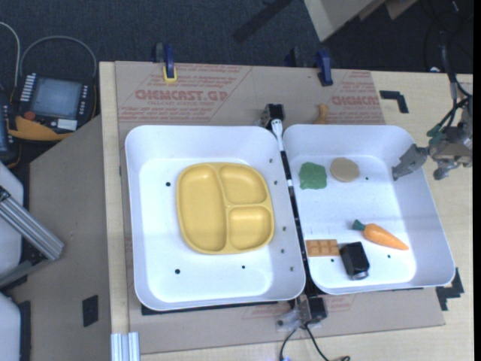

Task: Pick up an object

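Nearest the camera, in the right bin (421, 273), a black block (355, 261) lies by the front wall with a brown wafer (322, 247) just to its left. A little farther back lies a carrot (383, 235), its green tip pointing left. Beyond that, near the bin's back part, sit a green piece (313, 175) and a tan disc (345, 170), just beside each other. That makes 5 loose things here, any 1 of which could serve as the object to pick up.

The left bin (146, 224) holds a yellow tray (225, 207) with 3 compartments, lying flat in its middle.

The gripper (422, 162) hangs at the right bin's far right edge, above the rim, well apart from every object. 1 grey finger (406, 161) points down-left into the bin; whether the jaws are spread or closed I cannot tell from this angle. Nothing shows between them.

By my reading, the task is barely begun: nothing is lifted, no object is touched, and the whole approach, grasp and lift are left to do.
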You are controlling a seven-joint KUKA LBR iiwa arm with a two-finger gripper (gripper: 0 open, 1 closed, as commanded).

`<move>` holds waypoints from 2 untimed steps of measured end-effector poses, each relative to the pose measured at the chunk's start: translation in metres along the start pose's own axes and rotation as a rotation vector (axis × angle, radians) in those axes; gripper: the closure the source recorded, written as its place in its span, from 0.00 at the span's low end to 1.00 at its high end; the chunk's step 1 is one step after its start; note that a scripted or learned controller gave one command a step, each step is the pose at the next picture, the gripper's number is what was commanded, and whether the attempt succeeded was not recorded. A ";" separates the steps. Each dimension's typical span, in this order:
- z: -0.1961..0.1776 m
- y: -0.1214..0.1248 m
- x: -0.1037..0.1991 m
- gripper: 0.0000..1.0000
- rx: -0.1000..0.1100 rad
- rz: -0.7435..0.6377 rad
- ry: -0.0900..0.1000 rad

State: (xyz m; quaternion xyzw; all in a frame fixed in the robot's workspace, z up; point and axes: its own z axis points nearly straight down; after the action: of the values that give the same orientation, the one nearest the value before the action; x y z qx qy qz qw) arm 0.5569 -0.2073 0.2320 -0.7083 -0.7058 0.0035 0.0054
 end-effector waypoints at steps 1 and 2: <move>-0.007 0.003 0.001 0.00 -0.013 -0.004 -0.004; 0.050 0.002 -0.009 0.00 -0.007 -0.003 -0.001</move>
State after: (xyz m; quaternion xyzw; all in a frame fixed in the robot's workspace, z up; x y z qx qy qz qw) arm 0.5580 -0.2158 0.1818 -0.7074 -0.7068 0.0013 0.0025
